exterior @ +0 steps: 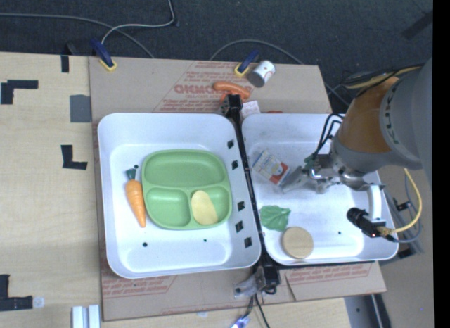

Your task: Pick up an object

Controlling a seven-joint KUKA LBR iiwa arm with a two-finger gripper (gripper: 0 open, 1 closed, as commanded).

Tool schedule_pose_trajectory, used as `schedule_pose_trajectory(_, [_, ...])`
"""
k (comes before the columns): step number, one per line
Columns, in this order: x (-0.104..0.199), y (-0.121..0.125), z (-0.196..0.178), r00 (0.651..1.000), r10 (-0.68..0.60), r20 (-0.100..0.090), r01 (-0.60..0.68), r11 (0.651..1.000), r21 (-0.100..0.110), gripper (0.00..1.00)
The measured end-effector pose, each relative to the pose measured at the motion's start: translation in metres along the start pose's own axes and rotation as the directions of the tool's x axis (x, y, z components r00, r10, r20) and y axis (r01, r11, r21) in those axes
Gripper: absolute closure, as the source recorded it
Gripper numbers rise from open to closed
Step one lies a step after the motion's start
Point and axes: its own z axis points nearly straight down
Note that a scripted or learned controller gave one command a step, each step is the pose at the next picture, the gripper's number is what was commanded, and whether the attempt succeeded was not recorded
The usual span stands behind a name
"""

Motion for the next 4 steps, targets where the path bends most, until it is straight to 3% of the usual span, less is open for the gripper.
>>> schedule_pose_trajectory(1, [0.041, 0.036, 0.008, 1.000, -0.003, 0.000, 0.003, 1.000, -0.007, 0.00])
schedule_pose_trajectory(2, [0.053, 0.075, 0.008, 1.000, -0.003, 0.000, 0.003, 1.000, -0.005, 0.00])
schedule_pose_trajectory(3, [0.051, 0.067, 0.008, 1.000, -0.002, 0.002, 0.002, 1.000, -0.005, 0.00])
schedule_pose_trajectory(4, [0.051, 0.067, -0.001, 1.000, -0.003, 0.002, 0.003, 1.000, -0.004, 1.00])
